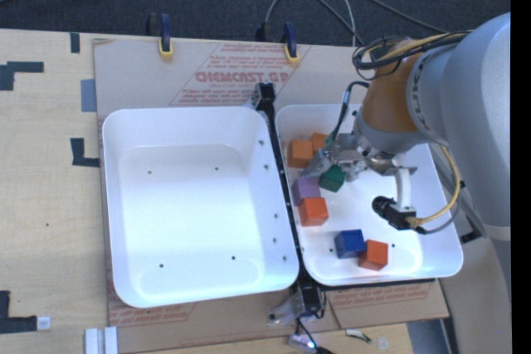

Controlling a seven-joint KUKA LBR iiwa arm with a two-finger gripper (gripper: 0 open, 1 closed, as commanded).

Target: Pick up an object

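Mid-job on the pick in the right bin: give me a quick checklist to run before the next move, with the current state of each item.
1. Pincer over the right bin: ok.
2. Green block directly under the pincer: ok.
3. Green block actually gripped: cannot tell, the wrist hides the contact.
4. Neighbours crowd the target: not ok, the purple block and an orange block sit close beside it.
5. Blue block and its orange neighbour lie apart from the pincer: ok.
6. Cable hangs off the wrist over the bin: cannot tell if it snags.
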